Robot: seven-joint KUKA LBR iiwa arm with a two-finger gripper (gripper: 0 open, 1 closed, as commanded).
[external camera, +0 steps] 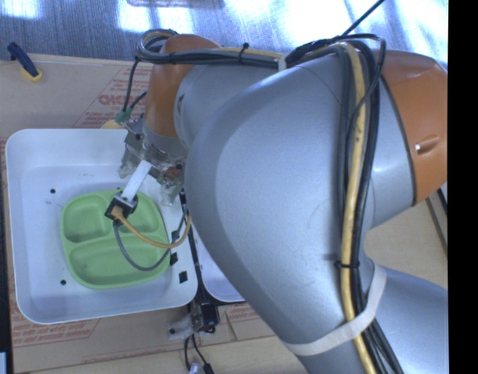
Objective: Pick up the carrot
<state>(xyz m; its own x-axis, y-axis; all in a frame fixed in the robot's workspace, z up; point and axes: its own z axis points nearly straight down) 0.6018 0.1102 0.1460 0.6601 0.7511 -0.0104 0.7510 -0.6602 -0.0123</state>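
The gripper point(154, 168) hung over the upper right edge of the green divided plate point(90, 232), which lay in the left white bin point(24, 209). Whether it was open or closed could not be told, as the wrist above blocked the view. Right of the plate, the grey arm point(301, 193) covered most of the second bin point(219, 287). Above and left of the plate, what looked like a blue-and-yellow clamp point(24, 61) lay on cardboard point(75, 92).
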